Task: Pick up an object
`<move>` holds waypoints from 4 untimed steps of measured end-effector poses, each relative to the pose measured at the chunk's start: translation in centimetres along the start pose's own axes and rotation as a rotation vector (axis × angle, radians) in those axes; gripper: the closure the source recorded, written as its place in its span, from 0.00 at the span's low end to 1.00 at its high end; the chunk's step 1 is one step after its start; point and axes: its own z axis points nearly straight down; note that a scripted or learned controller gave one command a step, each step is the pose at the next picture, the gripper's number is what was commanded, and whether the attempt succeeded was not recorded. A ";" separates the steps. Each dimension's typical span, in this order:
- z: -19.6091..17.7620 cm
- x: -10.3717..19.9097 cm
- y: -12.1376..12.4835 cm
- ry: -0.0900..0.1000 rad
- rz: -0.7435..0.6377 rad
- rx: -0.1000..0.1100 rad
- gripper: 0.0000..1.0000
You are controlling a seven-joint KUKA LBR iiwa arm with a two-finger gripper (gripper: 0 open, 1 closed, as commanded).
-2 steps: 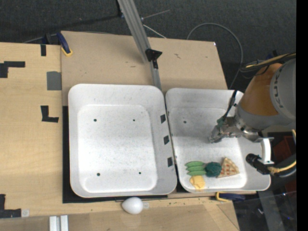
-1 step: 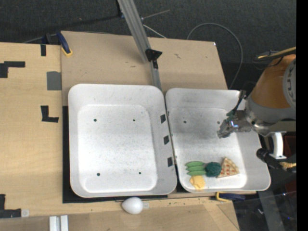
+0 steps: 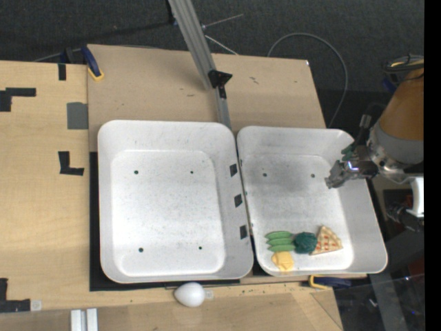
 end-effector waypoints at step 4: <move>-3.5 13.7 0.1 0.004 -0.007 0.007 1.00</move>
